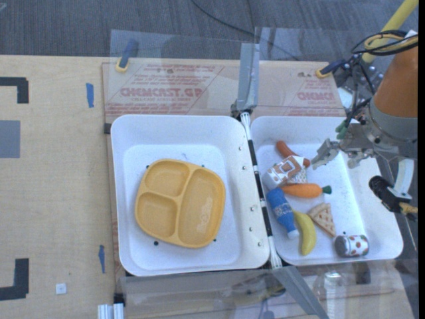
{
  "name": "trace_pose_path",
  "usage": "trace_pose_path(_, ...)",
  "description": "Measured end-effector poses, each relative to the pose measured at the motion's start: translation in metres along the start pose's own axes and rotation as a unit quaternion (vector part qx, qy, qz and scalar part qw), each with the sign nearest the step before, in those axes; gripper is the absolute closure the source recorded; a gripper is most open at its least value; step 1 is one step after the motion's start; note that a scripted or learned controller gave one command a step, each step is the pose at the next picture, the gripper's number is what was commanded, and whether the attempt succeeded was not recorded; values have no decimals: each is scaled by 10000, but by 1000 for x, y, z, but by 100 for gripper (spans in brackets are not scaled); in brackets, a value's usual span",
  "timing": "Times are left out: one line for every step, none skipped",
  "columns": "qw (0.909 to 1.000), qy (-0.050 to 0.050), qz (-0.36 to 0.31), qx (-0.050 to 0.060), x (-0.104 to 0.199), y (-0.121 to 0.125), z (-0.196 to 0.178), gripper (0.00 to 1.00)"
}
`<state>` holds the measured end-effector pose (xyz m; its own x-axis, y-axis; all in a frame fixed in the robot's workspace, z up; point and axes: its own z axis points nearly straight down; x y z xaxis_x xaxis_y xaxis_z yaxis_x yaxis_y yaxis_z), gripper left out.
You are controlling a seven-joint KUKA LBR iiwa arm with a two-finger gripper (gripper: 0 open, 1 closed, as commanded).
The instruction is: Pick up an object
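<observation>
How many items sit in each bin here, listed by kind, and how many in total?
Left bin:
Yellow divided plate: 1

Right bin:
Sausage: 1
Small carton: 1
Carrot: 1
Blue bottle: 1
Banana: 1
Pizza slice: 1
Can: 1

Total: 8

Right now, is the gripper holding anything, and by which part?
Nothing is held. The gripper hangs open over the right bin, beside the hot dog and above the carrot; nothing sits between its fingers.
</observation>
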<state>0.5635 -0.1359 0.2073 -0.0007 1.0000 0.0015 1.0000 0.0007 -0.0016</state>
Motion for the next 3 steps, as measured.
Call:
trace_pose_path(9999,-10,138,-18,33,-14,110,0)
trace_pose_path(9998,-13,181,-31,31,-14,101,100)
trace_pose_path(9965,-10,-840,-15,75,23,9,100)
